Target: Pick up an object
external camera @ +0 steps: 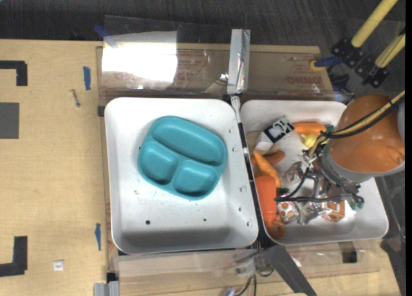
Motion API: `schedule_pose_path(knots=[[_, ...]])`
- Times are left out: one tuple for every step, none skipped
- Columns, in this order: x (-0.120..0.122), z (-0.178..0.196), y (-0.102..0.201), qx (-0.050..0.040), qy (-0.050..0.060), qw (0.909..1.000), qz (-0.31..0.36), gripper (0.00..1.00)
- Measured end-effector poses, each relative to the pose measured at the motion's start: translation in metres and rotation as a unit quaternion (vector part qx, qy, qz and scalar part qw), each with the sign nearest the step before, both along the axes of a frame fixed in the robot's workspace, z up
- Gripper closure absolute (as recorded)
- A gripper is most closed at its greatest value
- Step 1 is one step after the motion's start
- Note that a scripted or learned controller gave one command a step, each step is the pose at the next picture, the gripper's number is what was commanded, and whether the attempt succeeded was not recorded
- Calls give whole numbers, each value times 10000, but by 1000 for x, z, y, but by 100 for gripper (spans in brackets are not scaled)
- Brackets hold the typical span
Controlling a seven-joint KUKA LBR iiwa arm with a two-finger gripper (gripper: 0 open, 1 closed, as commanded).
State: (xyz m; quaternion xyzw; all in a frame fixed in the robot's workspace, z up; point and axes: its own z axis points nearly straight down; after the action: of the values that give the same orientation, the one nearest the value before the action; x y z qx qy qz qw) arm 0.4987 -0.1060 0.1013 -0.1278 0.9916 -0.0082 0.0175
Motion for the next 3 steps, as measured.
schedule_pose_path(knots=[[0, -1, -11, 24, -38, 9999, -149, 0], [-7, -12, -4, 40, 101, 9999, -105, 0], [-7, -11, 1, 18, 99, 9998, 199, 0]])
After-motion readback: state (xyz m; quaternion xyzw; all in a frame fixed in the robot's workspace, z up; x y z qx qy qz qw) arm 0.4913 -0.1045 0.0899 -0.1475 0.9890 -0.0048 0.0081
